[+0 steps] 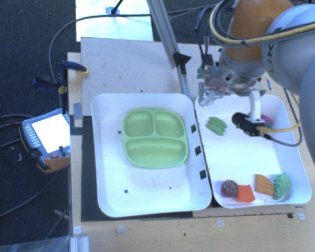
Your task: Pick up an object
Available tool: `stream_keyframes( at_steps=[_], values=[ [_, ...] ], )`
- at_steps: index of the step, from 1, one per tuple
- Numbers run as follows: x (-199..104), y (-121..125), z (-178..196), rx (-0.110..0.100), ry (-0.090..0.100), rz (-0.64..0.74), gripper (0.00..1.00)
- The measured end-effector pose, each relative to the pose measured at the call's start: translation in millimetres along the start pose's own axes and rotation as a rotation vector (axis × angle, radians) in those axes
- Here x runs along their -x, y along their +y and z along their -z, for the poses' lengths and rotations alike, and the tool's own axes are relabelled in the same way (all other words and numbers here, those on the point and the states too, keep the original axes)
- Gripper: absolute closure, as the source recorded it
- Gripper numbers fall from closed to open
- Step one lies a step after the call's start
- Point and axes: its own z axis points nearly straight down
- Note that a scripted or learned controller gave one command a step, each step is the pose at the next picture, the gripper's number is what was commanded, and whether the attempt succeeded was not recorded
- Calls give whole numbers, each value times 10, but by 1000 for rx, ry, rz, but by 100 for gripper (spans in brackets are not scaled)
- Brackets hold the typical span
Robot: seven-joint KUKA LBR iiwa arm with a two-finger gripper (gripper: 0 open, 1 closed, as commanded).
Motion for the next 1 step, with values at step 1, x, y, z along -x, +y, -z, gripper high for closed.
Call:
stream_keyframes(
  at_steps=[1],
  values=[
    [-517, 20, -213, -3, 0, -1, 100]
  ],
)
